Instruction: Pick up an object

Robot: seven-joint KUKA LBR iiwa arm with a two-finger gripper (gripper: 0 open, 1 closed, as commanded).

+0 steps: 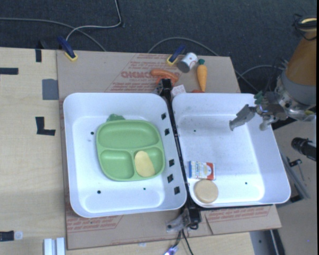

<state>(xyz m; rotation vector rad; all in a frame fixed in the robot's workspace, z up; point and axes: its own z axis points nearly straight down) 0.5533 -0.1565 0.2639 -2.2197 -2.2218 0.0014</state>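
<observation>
We are hovering the gripper (248, 118) over the right bin (266, 193), fingers spread and holding nothing; the biscuit (206, 191) is lying far off, risking a miss.

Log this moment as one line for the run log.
gripper: over right bin, upper part, holding nothing | round tan object and small packet: right bin's near left corner | green plate: left bin | pick: not done
</observation>
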